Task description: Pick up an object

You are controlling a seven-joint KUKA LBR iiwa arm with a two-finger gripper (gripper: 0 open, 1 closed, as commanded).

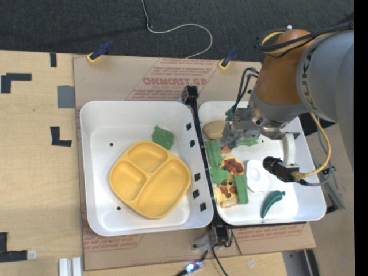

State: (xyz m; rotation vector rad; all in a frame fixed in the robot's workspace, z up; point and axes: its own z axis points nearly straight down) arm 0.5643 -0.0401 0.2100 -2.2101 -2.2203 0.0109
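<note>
Hovering low over the right bin, just above the pile of toy food. Gripper opening impossible to tell. Tan piece lying just left of it.

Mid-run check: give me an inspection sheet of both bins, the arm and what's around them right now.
Surface: two shallow white bins side by side, left bin and right bin, on a cardboard sheet over a wooden bench.
Job's things: right bin holds a tan piece, a pizza slice, green pieces and a dark green pepper.
Clutter: yellow divided plate and a green leafy piece in the left bin.
Grippers: tool low over the right bin's left side; nothing seen between its fingers.
Cables: white cable on dark floor; yellow cable along the arm.
Surroundings: clamps at the cardboard's far edge.
</note>
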